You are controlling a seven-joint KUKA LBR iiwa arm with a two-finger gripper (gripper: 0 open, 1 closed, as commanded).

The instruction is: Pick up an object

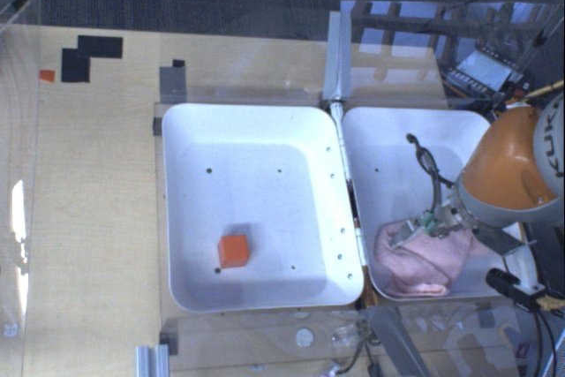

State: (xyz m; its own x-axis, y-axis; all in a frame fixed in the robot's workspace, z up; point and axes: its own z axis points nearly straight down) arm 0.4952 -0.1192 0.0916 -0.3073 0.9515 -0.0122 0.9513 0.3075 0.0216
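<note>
Pink cloth (422, 259), crumpled, right bin (388, 146), directly beneath gripper (422, 226); finger state cannot be told. Likely soft, light, limp: pinch a raised fold. Orange block (234, 251), left bin (247, 137), well apart from gripper.

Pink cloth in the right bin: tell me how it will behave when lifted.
The crumpled pink cloth lies in soft folds, so it will probably sag and drape, not hold shape. It looks light. Being bunched against the right white bin's near wall, it may drag or unfold when pulled.
</note>
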